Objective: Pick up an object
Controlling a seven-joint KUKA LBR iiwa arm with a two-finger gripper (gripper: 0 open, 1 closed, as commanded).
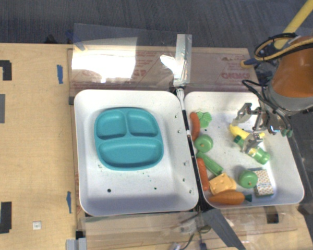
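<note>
My gripper [252,130] over right bin [295,176], near yellow toy [239,133] (grip state: cannot tell). Cardboard lettering unreadable.

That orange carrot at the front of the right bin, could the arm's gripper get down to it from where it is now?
Probably yes. The carrot lies uncovered at the right bin's near edge, open from above. A cheese wedge touches it behind, so the fingers have little room there. The gripper hovers farther back, over a yellow piece.

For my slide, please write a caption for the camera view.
Gripper over toy food in the right bin; teal divided plate in the left bin.
</note>
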